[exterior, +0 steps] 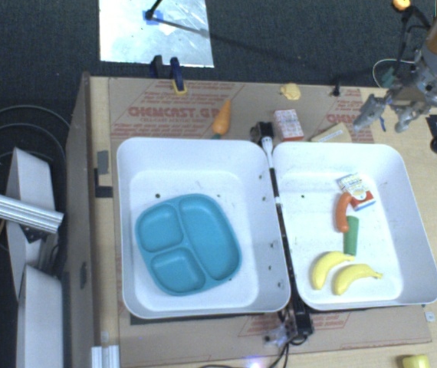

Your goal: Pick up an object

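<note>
Bench [165,102] with two white bins: left bin [138,175] holds blue tray [188,242]; right bin [402,205] holds bananas [343,271], carrot [343,210]. Gripper [386,114] hovers above right bin's far edge, fingers spread, empty.

Right bin [410,205] has the pickable stuff: two yellow bananas [343,271] lying side by side around 6 o'clock, a green stick [350,235] and an orange carrot-ish thing [343,211] just above them, and a small white packet [356,187] at 12 o'clock.
</note>
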Robot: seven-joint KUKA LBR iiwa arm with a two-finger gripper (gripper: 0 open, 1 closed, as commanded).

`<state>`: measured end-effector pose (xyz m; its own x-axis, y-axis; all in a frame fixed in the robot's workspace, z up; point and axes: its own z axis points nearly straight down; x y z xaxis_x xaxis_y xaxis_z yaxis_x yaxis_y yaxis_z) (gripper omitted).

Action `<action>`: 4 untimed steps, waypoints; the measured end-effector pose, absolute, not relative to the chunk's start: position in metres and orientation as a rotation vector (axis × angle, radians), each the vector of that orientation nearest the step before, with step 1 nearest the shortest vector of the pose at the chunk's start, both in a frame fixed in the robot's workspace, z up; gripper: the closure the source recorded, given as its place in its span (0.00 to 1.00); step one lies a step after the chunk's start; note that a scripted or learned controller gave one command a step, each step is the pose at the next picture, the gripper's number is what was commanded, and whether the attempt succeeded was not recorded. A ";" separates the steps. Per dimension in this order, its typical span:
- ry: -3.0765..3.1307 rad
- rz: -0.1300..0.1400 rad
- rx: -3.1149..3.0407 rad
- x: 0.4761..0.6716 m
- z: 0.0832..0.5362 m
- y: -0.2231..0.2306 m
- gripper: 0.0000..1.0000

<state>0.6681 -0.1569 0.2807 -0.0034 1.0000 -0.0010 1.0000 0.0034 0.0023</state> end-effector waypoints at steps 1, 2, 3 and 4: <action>2.226 -0.009 2.229 0.629 0.158 -0.168 0.00; 2.214 0.004 2.210 0.602 0.085 -0.146 0.00; 2.214 0.008 2.211 0.604 0.100 -0.147 1.00; 2.232 0.003 2.212 0.553 0.188 -0.058 1.00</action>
